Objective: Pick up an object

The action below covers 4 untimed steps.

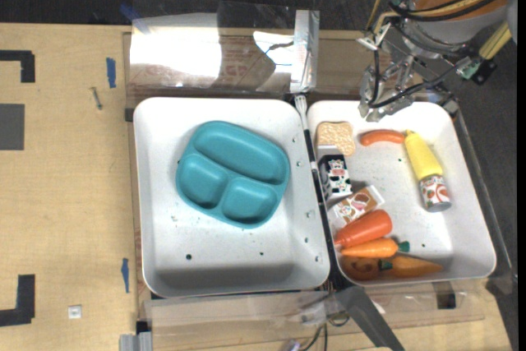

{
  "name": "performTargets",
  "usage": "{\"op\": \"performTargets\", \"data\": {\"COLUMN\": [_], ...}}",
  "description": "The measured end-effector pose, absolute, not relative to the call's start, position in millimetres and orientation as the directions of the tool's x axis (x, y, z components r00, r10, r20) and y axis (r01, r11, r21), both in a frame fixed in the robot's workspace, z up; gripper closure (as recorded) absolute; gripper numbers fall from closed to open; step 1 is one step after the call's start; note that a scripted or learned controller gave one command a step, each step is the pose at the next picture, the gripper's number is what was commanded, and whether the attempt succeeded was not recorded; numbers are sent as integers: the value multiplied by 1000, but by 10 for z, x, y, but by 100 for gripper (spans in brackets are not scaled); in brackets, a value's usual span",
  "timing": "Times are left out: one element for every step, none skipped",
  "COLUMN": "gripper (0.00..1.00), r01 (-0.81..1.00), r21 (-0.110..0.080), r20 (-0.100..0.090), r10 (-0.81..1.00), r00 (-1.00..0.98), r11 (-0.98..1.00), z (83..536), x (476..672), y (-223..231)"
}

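While my gripper [380, 99], fingers unreadable, hovers just beyond the small orange sausage [383, 138], I'd descend straight, straddling its 2 long sides.

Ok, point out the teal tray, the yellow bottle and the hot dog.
teal tray [233, 173]: camera view, centre ridge between its compartments.
yellow bottle [422, 157]: camera view, middle of its yellow body.
hot dog [382, 138]: camera view, middle of the sausage.

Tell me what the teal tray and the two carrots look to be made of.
Teal tray: probably moulded plastic, one even colour, soft sheen, rounded compartment walls. Carrots: likely toy plastic; smooth, bright orange, with glossy highlights. The material can't be confirmed from the camera view alone.
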<state>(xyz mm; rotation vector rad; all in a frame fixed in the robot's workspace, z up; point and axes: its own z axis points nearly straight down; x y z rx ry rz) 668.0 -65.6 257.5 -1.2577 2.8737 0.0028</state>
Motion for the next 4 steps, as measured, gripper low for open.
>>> {"op": "performTargets", "data": {"gripper": [100,100,100,100], "r01": [-767,-769,-754,-803], "r21": [-8,-4,-3,-4], "r20": [-6,-7,-5,-6], "r10": [-767,-769,-754,-803], "r00": [-641,-639,-657,-596], "r11": [641,639,657,596], "z": [2496,2559,2425,2336], "x": [6678,6686,5812,6677], "y": [-1583,-1074,-1084,-1585]}}
